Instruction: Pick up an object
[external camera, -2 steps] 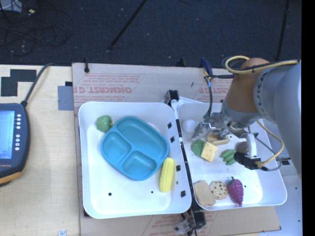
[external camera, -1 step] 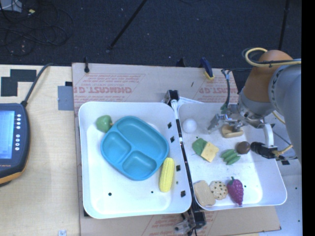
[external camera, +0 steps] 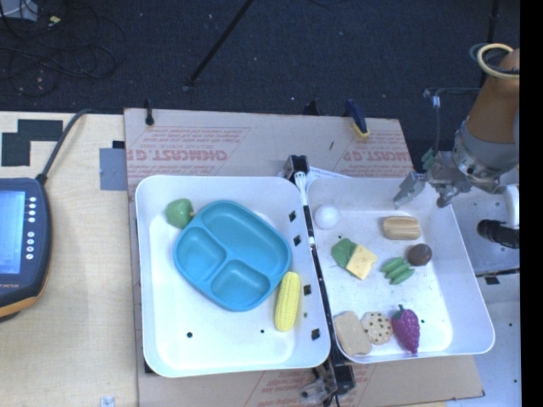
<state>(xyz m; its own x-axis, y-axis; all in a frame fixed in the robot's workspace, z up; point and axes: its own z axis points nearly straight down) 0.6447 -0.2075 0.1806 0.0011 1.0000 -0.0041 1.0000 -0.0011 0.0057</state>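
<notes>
My gripper (external camera: 424, 195) hangs over the far right corner of the right bin (external camera: 462, 253), its two fingers spread open with nothing between them. Just below it in the bin lies a tan bread roll (external camera: 401, 227), apart from the fingers. A brown ball (external camera: 418, 254), green beans (external camera: 396, 269), a yellow cheese wedge (external camera: 361, 262), a green piece (external camera: 343, 250) and a white egg (external camera: 326, 217) lie around the bin's middle. Purple grapes (external camera: 406, 328), a cookie (external camera: 377, 327) and a bread slice (external camera: 351, 332) sit along the near edge.
The left bin (external camera: 161, 312) holds a blue divided plate (external camera: 232, 254), a green fruit (external camera: 178, 213) and a corn cob (external camera: 288, 300). A control pendant (external camera: 17, 244) lies at the bench's left edge. A black divider (external camera: 310, 253) separates the bins.
</notes>
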